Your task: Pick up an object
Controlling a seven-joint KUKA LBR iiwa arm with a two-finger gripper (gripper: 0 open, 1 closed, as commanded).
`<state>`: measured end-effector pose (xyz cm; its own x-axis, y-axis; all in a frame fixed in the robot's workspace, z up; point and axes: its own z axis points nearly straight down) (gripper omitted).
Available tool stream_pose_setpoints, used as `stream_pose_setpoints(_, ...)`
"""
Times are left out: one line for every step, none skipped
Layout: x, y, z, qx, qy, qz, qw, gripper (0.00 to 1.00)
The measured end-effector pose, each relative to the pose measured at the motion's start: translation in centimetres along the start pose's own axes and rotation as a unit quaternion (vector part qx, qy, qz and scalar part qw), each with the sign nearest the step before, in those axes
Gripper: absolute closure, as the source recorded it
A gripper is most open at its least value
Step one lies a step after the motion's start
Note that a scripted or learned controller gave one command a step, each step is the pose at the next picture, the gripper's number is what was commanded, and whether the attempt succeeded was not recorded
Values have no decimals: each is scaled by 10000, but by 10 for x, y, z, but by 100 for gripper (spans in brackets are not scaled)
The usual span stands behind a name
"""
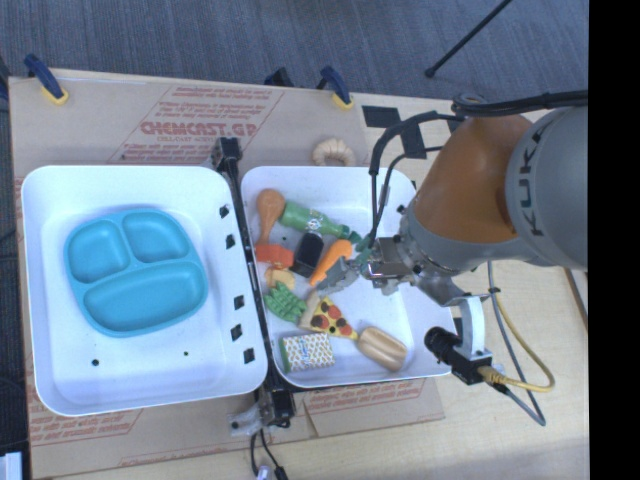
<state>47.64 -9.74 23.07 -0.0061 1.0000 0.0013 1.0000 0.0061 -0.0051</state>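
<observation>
Left bin (40, 268) has a blue divided plate (137, 270); right bin (420, 353) is toy food. Gripper (345, 268) fingers clamp the carrot (331, 260), angled toward the far right corner.

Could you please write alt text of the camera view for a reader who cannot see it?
A grey robot arm with an orange band reaches from the right, its hand low over a shallow white right bin of toy food, near an orange plastic carrot. The shallow white left bin holds a blue three-section plastic plate.
</observation>
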Motion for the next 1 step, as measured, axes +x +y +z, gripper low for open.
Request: stream_pose_setpoints(-1, 85, 136, 2, -2, 1185, 9930, 0)
